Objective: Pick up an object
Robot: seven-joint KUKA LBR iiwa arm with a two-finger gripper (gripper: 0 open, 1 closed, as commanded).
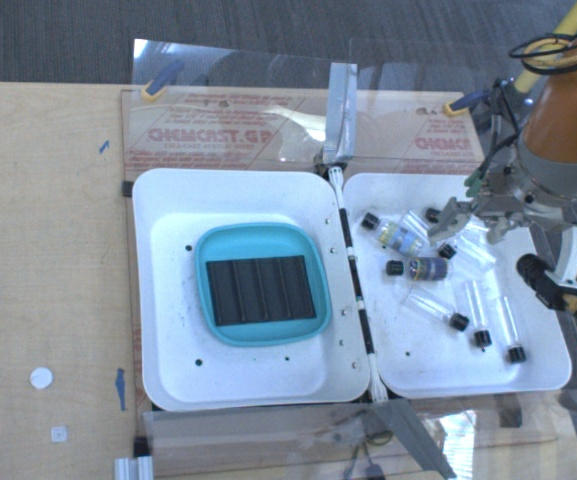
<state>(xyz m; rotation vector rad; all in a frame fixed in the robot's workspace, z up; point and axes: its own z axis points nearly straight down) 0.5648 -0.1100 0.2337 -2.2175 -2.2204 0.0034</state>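
Several small clear vials with black caps lie scattered in the right white bin (548, 373). One vial with a blue and yellow label (400, 235) lies near the bin's upper left. A darker vial (428, 267) lies just below it, beside a loose black cap (395, 267). More clear vials (478, 313) rest lower right. My gripper (473, 225) hangs over the upper middle of this bin, open, its grey fingers (449, 218) splayed above the vials. I see nothing held between them.
The left white bin (168, 368) holds a teal tray (208, 253) with a dark ribbed insert. A clear plastic sheet (238, 118) stands behind both bins. The arm's orange band (568, 118) and cables (553, 53) fill the upper right.
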